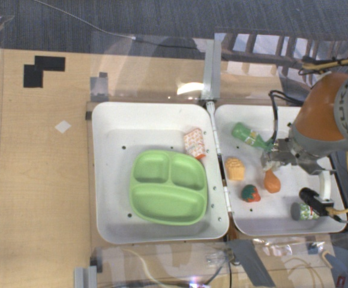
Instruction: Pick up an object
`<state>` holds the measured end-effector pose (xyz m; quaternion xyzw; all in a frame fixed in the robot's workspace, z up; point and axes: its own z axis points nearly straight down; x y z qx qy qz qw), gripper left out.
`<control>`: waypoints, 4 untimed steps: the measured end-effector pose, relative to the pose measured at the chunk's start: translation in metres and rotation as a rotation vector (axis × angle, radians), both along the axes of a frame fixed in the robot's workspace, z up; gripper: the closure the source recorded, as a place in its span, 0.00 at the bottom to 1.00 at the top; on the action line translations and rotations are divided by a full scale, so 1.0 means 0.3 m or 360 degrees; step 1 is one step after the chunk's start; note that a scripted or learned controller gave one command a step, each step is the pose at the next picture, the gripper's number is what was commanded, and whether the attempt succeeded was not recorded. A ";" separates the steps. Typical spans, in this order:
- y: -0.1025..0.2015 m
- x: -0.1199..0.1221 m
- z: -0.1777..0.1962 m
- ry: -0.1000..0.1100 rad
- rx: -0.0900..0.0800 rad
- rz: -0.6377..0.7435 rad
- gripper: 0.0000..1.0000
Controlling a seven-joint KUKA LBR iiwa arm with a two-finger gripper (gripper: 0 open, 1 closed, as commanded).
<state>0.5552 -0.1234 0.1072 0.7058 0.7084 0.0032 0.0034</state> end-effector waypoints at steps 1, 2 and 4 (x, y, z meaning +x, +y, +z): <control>0.269 -0.048 0.261 0.0006 0.0001 0.0004 1.00; 0.313 -0.199 0.279 0.0011 0.0001 -0.0002 1.00; 0.255 -0.225 0.258 0.0008 0.0000 -0.0003 1.00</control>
